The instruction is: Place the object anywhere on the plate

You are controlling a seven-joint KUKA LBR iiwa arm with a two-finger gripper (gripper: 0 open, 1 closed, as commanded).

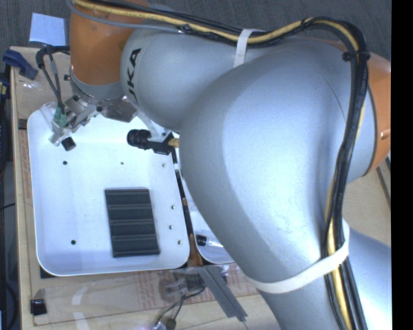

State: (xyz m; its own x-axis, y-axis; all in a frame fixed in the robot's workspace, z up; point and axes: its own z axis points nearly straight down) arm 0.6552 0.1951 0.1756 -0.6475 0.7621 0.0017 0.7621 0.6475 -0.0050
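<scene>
Hovering at about ten o'clock in the left shallow white bin [48,205], the two-finger gripper [62,128] hangs from the orange-banded wrist of the big grey KUKA arm [275,157]. It is too small and cluttered with cabling to show whether it is released or clenched, and nothing can be seen held in it. The likeliest task object, a dark grey ribbed rectangular slab [131,222], lies flat on the bin floor toward six o'clock, well apart from the gripper and just clear of the wall at its five o'clock corner. I cannot make out a plate for certain. A pale curved rim [213,254] peeks from under the arm at about four o'clock from the slab, across the divider, but whether that is the plate or the right bin's corner cannot be told. To do the step well, I judge the gripper should travel toward six o'clock until centred over the slab, and turn so it closes across the slab's short width, not its length. It should come straight down, since a flat, low piece gives little to bite on and a slanted approach could just push it against the wall. The lift should be confirmed before crossing the divider toward three o'clock. As for writing, the letters "KA", the tail of the maker's name, read in black on the grey housing [133,65] near twelve o'clock. A pale blue paper slip [47,27] at eleven o'clock shows no legible text.
</scene>
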